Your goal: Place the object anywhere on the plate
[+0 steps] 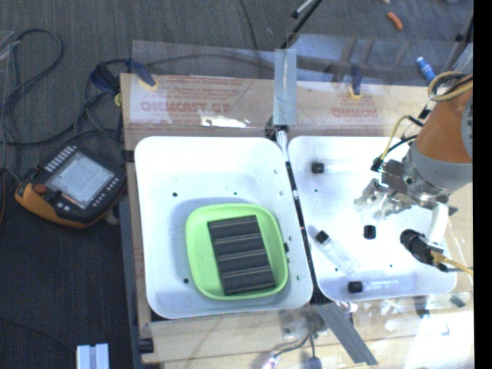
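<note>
Dark ridged block (242, 254) lying flat on green plate (201, 277) in left bin (161, 206). Gripper (378, 206) above right bin (338, 206), well apart from the block, nothing held; finger state impossible to tell. Clear vial (332, 248) nearby.

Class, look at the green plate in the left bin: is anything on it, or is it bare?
Occupied. A dark ribbed block lies flat on the green plate, covering most of its middle, inside the left bin.

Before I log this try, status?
Gripper over right bin, nothing seen in it. Dark ridged block lies on green plate, left bin. Small vials loose in right bin.
</note>
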Robot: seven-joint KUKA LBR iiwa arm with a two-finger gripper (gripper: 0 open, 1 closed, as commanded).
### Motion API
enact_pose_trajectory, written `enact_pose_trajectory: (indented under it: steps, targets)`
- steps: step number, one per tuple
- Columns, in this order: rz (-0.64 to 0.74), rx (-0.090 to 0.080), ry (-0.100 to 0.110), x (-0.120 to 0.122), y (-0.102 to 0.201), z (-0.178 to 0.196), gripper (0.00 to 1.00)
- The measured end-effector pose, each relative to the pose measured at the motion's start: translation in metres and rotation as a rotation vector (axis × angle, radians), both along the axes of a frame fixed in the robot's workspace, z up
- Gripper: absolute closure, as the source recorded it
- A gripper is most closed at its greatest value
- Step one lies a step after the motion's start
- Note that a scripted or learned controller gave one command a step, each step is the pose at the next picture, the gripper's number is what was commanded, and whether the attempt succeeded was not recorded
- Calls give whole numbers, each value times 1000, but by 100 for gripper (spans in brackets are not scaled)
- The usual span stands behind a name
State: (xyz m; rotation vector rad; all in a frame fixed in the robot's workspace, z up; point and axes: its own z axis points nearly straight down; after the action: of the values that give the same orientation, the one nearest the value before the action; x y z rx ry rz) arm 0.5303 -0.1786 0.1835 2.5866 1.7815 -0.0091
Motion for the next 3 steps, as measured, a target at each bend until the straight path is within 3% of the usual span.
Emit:
enact_pose_trajectory:
  steps: [1,2,3]
  targets:
    - [0,0,0,0,0,0,0]
    - [-79,0,-2,-19,-14,81,0]
    - [-37,1,-2,17,10,119,0]
